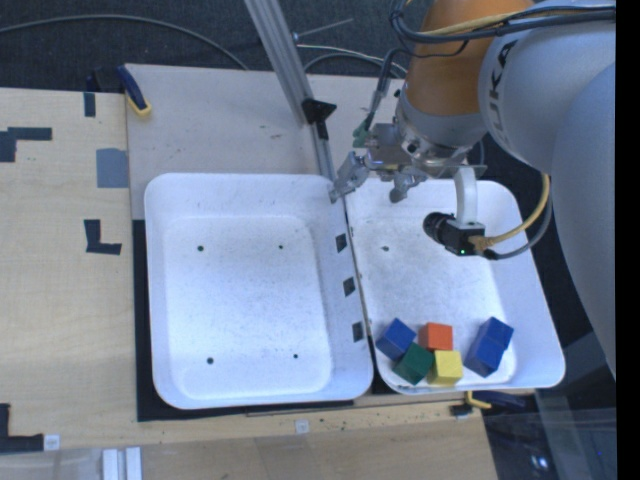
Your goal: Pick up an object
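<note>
From my seat I see the gripper (372,180) hanging over the far edge of the right bin (520,268), near the divider — its fingers spread apart with nothing between them. The blocks sit well away in the near corner: blue block (396,336), orange block (436,335), green block (412,365), yellow block (446,367), and a larger blue block (490,345). The left bin (170,268) lies beside it.

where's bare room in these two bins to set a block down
The left bin has a bare floor from wall to wall. In the right bin, the middle is bare between the tool at its far end and the blocks. The near end is crowded: blue block, orange block, green block, yellow block, larger blue block.
</note>
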